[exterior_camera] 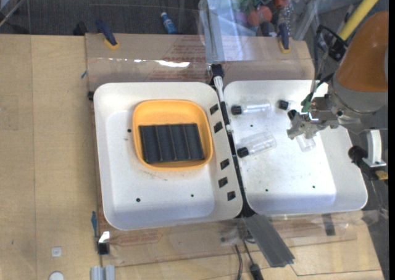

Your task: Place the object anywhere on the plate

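Left bin (123,208), orange plate (173,110); tool (304,131) over right bin (345,192).

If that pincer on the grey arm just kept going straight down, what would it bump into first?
Most likely the small clear plastic tube right under the pincer, lying on the floor of the right-hand white bin. Depth is hard to judge from this slanted view, so it might already be touching.

This looks like a robot lab. Two white bins (290,201) sit on a wooden bench (43,149). Behind them is a clear box (259,1), maybe full of toys. Cables (244,260) hang in front.
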{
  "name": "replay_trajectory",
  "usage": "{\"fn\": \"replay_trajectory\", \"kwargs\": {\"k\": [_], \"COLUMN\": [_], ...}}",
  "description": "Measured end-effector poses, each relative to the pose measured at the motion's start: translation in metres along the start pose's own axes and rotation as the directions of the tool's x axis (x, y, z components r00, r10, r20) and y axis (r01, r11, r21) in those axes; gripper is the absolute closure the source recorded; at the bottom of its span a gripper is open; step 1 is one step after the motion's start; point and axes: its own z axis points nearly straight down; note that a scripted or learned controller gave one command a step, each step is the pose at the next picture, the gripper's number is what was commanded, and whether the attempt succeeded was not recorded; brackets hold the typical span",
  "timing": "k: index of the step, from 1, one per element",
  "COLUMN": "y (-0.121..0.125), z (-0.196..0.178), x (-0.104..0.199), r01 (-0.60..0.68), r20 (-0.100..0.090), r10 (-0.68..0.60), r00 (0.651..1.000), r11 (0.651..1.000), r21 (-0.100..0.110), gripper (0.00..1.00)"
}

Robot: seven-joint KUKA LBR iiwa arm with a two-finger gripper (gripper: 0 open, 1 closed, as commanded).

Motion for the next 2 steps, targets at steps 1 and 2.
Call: {"fn": "replay_trajectory", "kwargs": {"k": [1, 2], "y": [0.044, 0.0441], "z": [0.0093, 0.009], "x": [0.0151, 0.0151], "r01": [0.076, 0.076], "r20": [0.002, 0.003], "r10": [-0.076, -0.076], "r00": [0.997, 0.997], "r11": [0.997, 0.997], "r21": [0.0, -0.001], "gripper": [1.0, 0.0]}}
